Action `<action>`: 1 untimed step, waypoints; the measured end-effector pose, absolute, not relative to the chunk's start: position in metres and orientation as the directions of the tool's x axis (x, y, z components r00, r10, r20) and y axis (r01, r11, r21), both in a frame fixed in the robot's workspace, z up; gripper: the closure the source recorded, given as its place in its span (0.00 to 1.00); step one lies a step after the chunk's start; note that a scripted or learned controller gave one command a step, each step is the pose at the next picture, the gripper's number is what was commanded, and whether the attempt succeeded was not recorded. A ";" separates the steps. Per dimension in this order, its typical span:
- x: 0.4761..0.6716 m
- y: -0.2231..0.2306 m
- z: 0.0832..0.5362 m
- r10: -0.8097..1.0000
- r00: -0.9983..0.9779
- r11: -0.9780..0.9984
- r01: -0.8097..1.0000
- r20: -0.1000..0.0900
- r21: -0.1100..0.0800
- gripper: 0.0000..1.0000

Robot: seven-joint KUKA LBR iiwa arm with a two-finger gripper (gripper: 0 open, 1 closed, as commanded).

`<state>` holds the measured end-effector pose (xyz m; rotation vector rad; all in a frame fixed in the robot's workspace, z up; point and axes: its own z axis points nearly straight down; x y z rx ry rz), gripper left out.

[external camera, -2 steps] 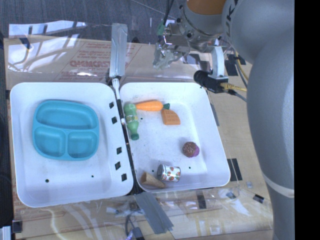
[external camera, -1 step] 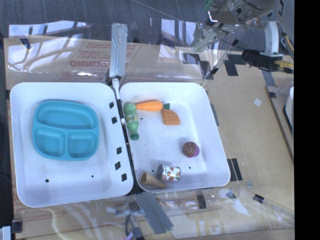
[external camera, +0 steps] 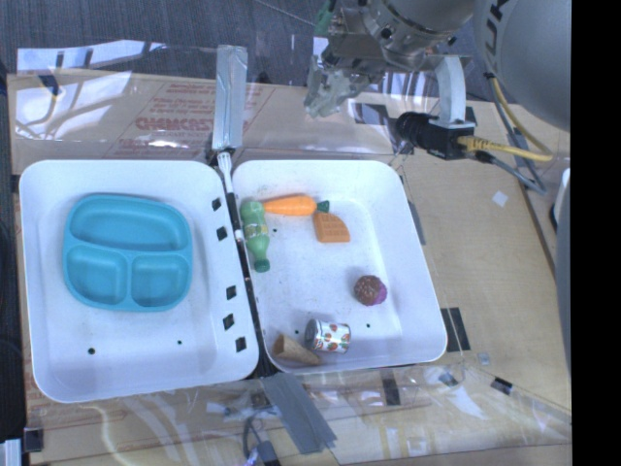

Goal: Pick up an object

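Bright daylight, glare on plastic sheeting [external camera: 146, 95].

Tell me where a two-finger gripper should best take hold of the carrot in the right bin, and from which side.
Probably the thick orange middle of the carrot, coming straight down from above. It lies flat and runs across the bin, so the fingers would close across its narrow width, front to back. The green bottle sits close to its left tip, so staying toward the middle seems safer. The gripper hangs beyond the bin's far edge.

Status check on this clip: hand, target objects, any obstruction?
Hand above right bin's far edge, nothing visibly held. Carrot, bottle, can lying inside. Nothing blocking.
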<state>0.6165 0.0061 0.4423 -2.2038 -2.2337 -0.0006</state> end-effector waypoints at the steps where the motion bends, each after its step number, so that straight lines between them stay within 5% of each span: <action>1: 0.592 0.069 0.442 1.000 -0.012 0.012 1.000 0.002 -0.004 1.00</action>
